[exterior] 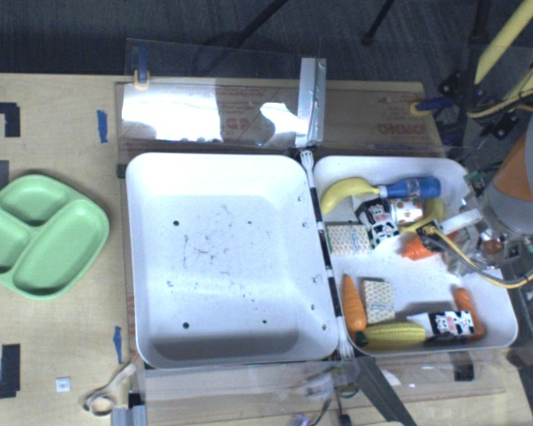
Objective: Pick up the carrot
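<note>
Low in the frame, a corn cob [393, 334] lies along the near wall of the right bin [506, 327], touching the carrot [354, 302], which rests lengthwise against that bin's left wall at lower centre-right. Higher up sit a banana [346, 192] and a blue bottle [411, 188]. At the right edge the end effector [490, 242] hovers over the bin's right rim; I cannot tell its finger state. Left bin [222, 256] holds nothing visible.

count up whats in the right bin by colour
yellow: 2, banana, corn cob
orange: 3, carrot, small piece, one at the right wall
blue: 1, bottle
black and white: 2, cow-print items
tan: 2, wafers
total: 10
</note>
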Action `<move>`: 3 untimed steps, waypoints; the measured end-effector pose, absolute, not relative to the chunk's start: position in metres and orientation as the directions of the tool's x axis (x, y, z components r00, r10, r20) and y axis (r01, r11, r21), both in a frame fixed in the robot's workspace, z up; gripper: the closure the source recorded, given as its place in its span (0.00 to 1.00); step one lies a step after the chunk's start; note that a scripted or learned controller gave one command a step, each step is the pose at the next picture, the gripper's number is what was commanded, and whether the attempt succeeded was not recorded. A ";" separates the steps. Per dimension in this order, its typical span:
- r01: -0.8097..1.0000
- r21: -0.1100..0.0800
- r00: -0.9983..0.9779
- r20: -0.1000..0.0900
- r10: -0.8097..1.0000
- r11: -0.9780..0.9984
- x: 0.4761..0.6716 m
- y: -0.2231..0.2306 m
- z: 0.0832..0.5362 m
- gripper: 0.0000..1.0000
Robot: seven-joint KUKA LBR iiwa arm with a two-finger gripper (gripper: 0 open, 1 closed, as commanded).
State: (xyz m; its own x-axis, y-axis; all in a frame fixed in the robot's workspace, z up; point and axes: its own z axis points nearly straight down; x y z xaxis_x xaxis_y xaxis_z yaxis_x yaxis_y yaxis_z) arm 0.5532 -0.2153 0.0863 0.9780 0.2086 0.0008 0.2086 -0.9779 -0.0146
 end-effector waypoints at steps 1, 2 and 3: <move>0.221 -0.001 0.975 0.001 0.221 -0.975 0.625 -0.190 0.086 1.00; 0.202 -0.001 0.979 -0.001 0.202 -0.979 0.624 -0.222 0.122 1.00; 0.228 -0.009 0.974 0.002 0.228 -0.974 0.661 -0.215 0.086 1.00</move>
